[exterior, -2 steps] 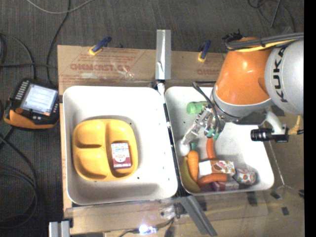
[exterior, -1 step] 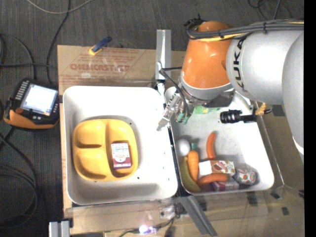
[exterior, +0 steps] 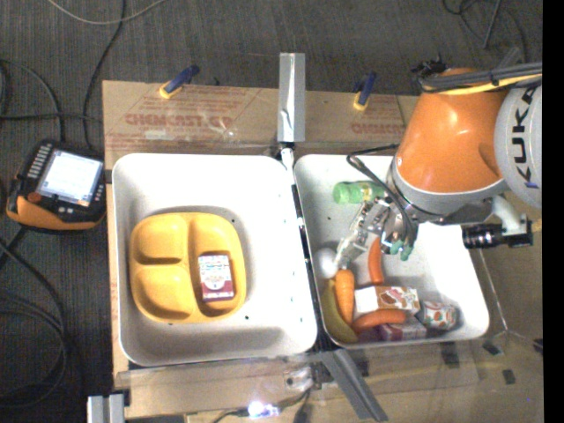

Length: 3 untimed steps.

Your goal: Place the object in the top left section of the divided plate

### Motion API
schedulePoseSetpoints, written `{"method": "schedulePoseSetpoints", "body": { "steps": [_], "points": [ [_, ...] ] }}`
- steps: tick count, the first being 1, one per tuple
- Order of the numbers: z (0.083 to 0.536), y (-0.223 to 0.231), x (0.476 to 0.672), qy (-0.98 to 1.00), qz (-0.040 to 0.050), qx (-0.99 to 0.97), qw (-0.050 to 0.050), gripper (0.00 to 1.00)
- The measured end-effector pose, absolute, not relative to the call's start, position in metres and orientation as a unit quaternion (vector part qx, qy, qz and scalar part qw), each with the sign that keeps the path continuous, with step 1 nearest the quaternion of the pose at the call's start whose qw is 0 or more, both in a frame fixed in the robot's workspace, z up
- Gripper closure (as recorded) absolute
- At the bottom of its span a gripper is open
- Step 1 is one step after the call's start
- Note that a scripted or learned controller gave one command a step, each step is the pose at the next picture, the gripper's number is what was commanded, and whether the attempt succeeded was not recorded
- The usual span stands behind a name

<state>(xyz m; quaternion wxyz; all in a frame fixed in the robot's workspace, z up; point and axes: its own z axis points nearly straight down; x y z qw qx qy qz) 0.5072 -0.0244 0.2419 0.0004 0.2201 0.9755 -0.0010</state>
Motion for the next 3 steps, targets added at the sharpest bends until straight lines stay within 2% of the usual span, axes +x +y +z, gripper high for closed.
{"method": "schedulePoseSetpoints", "body": {
  "steps": [1, 2, 3],
  "points": [
    [0.238, -0.103, 0.485, 0.980, -0.0010, 0.200, 0.001, 1.00],
    [0.228, -0.190, 0.488, 0.986, -0.0012, 0.168, 0.001, 1.00],
    [0.187, -0.224, 0.484, 0.994, -0.0009, 0.105, 0.000, 1.00]
  ]
}}
